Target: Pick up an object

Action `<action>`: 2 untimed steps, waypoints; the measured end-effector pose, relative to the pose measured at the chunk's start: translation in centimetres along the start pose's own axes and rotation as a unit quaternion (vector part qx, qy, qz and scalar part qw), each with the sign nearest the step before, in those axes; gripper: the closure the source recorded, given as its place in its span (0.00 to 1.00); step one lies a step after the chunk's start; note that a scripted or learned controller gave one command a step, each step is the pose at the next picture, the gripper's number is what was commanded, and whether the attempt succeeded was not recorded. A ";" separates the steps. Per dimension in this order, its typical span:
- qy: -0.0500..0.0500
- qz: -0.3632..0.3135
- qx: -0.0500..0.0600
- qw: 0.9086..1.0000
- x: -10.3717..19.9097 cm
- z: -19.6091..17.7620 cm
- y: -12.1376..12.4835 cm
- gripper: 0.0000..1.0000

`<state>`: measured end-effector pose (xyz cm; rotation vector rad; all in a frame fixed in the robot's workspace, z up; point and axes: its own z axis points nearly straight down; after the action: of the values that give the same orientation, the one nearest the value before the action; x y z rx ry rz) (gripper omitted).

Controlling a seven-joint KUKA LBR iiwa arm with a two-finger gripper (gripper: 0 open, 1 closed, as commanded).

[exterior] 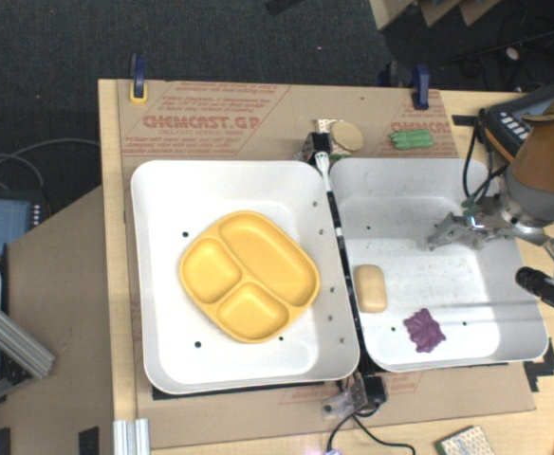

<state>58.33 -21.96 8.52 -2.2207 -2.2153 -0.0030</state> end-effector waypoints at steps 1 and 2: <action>-0.002 -0.002 -0.002 1.000 0.3 -1.0 0.2 1.00; -0.002 0.000 0.001 1.000 -0.5 -2.3 -3.7 1.00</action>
<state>54.67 -22.46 10.83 -2.2223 -2.2164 0.0027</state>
